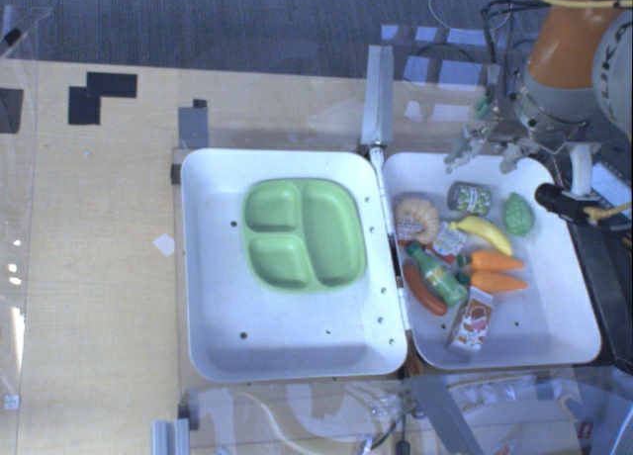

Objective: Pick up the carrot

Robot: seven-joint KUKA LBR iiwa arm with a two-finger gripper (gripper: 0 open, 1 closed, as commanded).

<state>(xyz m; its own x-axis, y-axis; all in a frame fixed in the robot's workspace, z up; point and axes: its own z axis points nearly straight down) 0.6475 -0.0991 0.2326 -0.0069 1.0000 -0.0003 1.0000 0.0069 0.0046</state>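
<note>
Two orange carrot pieces lie side by side in the right bin (564, 349), the upper carrot (496, 262) just above the lower carrot (500, 282). They rest right of a green bottle (438, 276) and below a banana (485, 233). My gripper (488, 153) hangs over the far rim of the right bin, well behind the carrots. Its fingers (463, 152) are spread open and hold nothing.
The right bin also holds a green can (469, 197), a bumpy green vegetable (518, 214), a beige pastry (416, 218), a red sausage (425, 292) and a small carton (473, 323). A green divided plate (302, 233) sits in the left bin (213, 334). A metal divider (377, 97) stands between the bins.
</note>
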